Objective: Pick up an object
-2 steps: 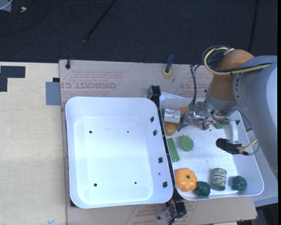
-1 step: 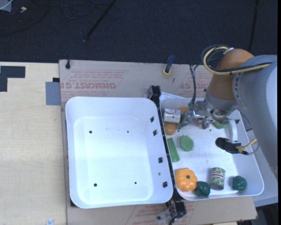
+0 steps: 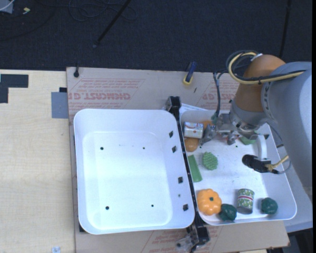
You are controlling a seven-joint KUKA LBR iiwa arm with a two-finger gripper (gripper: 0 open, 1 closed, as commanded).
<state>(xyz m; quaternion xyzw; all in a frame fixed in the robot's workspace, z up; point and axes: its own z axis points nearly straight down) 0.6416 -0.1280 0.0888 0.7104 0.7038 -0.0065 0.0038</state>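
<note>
White bins (image 3: pixel 84 141): two. Right bin: one orange pumpkin (image 3: pixel 208 201), one can (image 3: pixel 245 200). Pincer (image 3: pixel 221 132) state unclear.

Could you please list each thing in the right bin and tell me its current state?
orange pumpkin: resting near the front wall.
small can: upright.
green ridged piece: lying loose mid-bin.
green strip: lying flat along the left wall.
pincer: low over the back of the right bin.

Two bins side by side: left bin (image 3: pixel 95 121), right bin (image 3: pixel 287 211). In right bin: pumpkin (image 3: pixel 208 201), can (image 3: pixel 245 200) & two lumps along front edge; bumpy block (image 3: pixel 209 161) mid; gripper (image 3: pixel 221 130) near back-left corner.
</note>
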